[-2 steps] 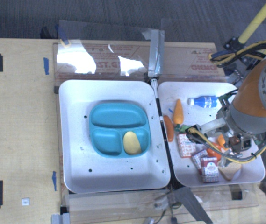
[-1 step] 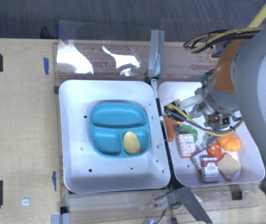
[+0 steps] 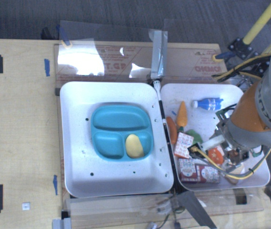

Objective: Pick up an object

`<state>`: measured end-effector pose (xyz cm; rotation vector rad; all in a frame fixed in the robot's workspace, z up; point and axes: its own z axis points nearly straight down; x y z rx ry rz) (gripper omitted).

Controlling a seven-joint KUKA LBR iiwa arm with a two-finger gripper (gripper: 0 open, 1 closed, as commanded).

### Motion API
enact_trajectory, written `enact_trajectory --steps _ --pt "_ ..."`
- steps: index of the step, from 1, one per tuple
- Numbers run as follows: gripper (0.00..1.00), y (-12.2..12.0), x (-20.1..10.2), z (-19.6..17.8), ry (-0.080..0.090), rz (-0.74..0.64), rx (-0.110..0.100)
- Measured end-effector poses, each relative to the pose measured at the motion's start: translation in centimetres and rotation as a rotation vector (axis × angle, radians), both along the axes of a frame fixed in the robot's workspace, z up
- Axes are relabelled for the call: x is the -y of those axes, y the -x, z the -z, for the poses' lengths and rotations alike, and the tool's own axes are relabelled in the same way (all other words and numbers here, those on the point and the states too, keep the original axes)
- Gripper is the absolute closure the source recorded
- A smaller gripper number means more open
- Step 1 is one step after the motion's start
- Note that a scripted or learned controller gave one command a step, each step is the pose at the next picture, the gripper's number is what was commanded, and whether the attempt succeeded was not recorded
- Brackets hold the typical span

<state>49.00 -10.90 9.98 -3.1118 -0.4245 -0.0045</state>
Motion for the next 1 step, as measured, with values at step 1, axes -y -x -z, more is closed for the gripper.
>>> enact_trajectory --steps 1 --pt "0.0 -5.8 -5.55 -8.71 -0.003 0.009 0.002"
